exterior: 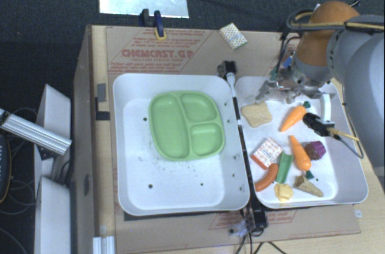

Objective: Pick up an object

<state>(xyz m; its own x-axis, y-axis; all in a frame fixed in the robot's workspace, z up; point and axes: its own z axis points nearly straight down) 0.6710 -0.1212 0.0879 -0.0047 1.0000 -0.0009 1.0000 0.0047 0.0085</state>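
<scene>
Claw (283,85) hovered over right white bin's (352,171) far edge, finger state indeterminate, beside tan bread slice (257,114), orange carrot (292,118).

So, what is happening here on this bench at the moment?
A grey robot arm with an orange band reaches in from the right, over the far end of the right bin. Its gripper hangs above the bin's far corner, near a slice of toast and an orange carrot; nothing is seen between its fingers. The right bin holds many small toy foods. The left bin holds a green divided plate.
</scene>
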